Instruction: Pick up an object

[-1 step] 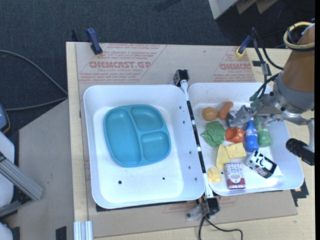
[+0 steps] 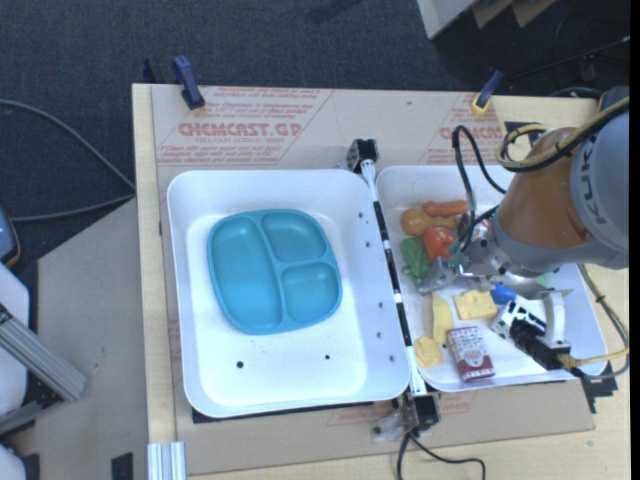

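The arm [image 2: 590,193] enters from the right, grey at the upper link with the orange band [image 2: 545,203] above the wrist. The wrist is bent down and toward the left. The gripper [image 2: 445,268] hangs low at the left end of the arm, its metal parts pointing left and slightly near. Black cables [image 2: 470,158] loop from the far side down to the wrist.
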Available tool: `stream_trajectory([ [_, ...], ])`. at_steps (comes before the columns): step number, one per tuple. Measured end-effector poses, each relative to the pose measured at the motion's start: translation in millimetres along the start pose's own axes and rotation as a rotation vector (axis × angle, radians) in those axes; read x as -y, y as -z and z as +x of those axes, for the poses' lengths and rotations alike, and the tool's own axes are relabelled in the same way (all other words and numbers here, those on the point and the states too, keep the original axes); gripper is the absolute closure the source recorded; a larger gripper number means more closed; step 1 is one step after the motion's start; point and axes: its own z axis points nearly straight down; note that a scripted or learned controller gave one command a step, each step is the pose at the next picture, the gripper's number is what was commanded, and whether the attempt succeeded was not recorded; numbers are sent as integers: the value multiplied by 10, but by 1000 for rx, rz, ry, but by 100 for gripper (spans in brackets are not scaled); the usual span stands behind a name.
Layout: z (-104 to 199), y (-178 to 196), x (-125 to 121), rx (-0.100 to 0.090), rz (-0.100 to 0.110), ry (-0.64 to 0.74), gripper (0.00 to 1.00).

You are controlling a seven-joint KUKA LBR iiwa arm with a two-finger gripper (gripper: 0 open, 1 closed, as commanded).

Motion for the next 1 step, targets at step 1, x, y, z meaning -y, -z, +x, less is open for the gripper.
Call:
stream_trajectory([
  [1,-176,-40,-512,-1,9,0,0],
])
